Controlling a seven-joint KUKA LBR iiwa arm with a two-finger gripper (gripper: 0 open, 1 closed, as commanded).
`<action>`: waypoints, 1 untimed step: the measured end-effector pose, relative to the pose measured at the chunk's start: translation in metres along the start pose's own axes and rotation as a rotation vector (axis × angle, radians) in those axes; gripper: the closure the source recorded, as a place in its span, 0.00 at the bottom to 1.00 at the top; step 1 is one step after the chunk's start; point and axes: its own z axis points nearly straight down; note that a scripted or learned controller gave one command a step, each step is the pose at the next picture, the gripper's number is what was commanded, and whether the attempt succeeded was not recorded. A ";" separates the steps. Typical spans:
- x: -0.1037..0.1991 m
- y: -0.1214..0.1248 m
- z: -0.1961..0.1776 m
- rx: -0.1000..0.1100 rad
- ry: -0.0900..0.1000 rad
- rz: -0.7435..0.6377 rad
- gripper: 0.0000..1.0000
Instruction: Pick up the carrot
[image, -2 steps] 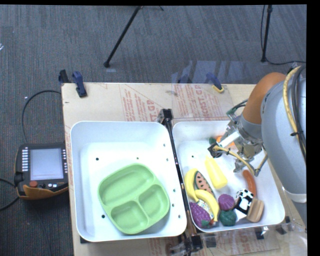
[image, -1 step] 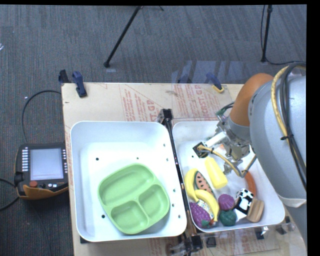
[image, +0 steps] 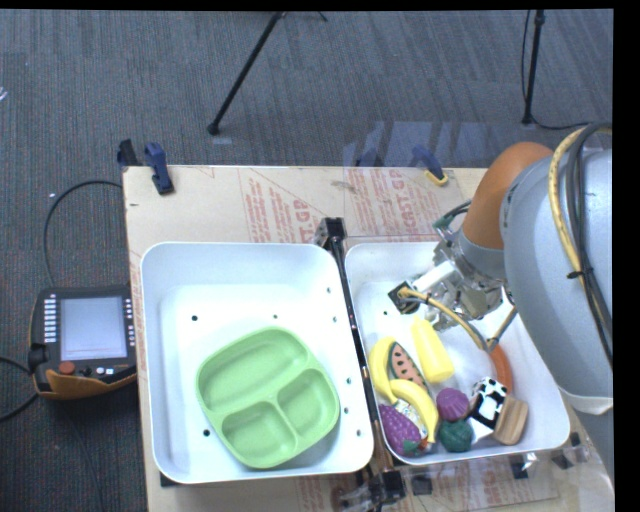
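- Starting far left, you've got a black handheld pendant (image: 85, 340) on the dark floor, off the bench, cable looping away from it.
- Blue clamp (image: 157, 168) at the bench's back-left corner.
- Left bin (image: 240, 252): your only item there is a green divided plate (image: 268, 397), flat on the floor, toward the front and centre.
- Right bin (image: 375, 262) sits right beside the left one, rims touching along the middle.
- Front-left of the right bin, you'll see a banana (image: 392, 378) curving along the left wall, with a watermelon slice (image: 404, 361) lying against it.
- Purple grapes (image: 400, 426) at the front, just below the banana.
- Pale yellow block-like piece (image: 432, 350) just right of the watermelon slice; can't tell what it is.
- Small purple piece (image: 452, 403) and a dark green piece (image: 455, 436) sit in front of that, close together.
- Gripper (image: 455, 292) is down inside the right bin, back-centre, above the yellow piece; from this angle you can't tell whether it's open or closed.
- Black-and-white piece (image: 488, 401) and a tan piece (image: 511, 421) lie at the front right, touching.
- Carrot (image: 500, 366): your target, orange and slim, lying front-to-back near the right wall of the right bin, just behind the black-and-white piece and down-right of the gripper.
- Grey arm (image: 560, 260) with its orange band (image: 505, 195) comes in from the right over the bin's right rim.
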 end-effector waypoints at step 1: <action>-0.011 -0.056 -0.097 -0.011 0.007 -0.254 1.00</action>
